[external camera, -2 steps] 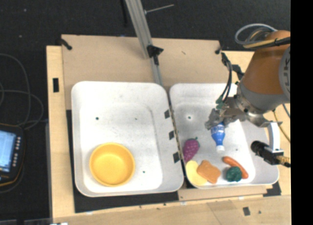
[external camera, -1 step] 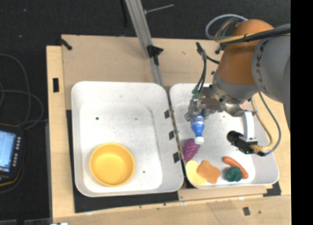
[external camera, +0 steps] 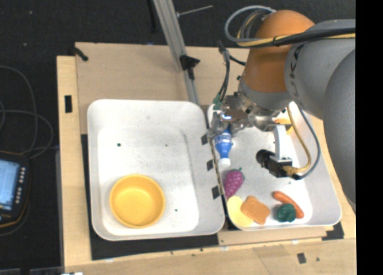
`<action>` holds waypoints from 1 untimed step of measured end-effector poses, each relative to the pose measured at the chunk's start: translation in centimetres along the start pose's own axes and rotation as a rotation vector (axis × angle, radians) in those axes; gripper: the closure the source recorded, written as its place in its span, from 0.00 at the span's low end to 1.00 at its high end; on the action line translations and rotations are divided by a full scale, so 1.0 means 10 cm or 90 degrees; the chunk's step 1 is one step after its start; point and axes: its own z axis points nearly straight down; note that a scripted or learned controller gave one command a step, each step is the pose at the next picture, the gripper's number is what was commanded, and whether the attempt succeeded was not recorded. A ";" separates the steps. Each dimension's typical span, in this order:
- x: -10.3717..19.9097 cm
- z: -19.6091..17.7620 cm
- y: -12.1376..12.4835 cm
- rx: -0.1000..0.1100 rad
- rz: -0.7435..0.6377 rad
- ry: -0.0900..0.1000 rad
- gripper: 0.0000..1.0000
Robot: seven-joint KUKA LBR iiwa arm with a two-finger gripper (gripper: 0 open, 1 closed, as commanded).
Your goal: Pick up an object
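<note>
My gripper (external camera: 224, 125) hangs over the left edge of the right bin (external camera: 320, 193), under the orange wrist band. A small blue bottle (external camera: 223, 146) with a white cap pointing down sits directly below it, its upper end meeting the gripper; whether it is gripped is hidden. Below the bottle in the same bin lie a purple bunch of grapes (external camera: 233, 180), a yellow piece (external camera: 234, 205), an orange block (external camera: 255, 209), an orange carrot (external camera: 286, 197) and a green piece (external camera: 286, 213).
The left bin (external camera: 149, 130) holds a yellow bowl (external camera: 137, 200) at its near left. A slanted metal pole (external camera: 173, 34) stands behind the bins. The arm's grey body and cables cover the right bin's far right.
</note>
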 end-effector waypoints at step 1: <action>0.47 -0.05 0.34 0.000 0.000 0.000 1.00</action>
